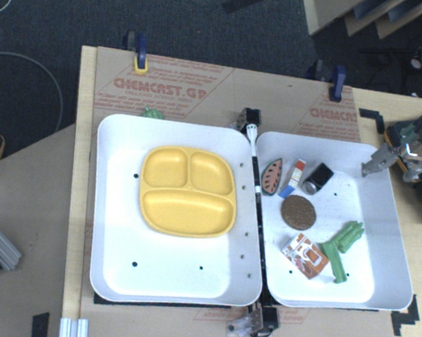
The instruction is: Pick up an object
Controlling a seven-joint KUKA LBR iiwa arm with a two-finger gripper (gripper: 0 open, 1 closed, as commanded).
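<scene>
in the left bin (pixel 109 251), a glossy yellow plate (pixel 188 191) with three rounded wells, ringed by bare white floor. in the right bin (pixel 391 255), from left: a flat watermelon slice (pixel 271 176), a small red-and-blue box (pixel 294 176), a dark cylinder (pixel 317 178), a round brown cookie (pixel 298 212), a crinkled snack packet (pixel 305 257), a knobbly green vegetable (pixel 341 247). bare floor toward the far-right rim. at the upper right edge, the gripper (pixel 376 163); cannot tell how far open or whether anything is gripped.
</scene>
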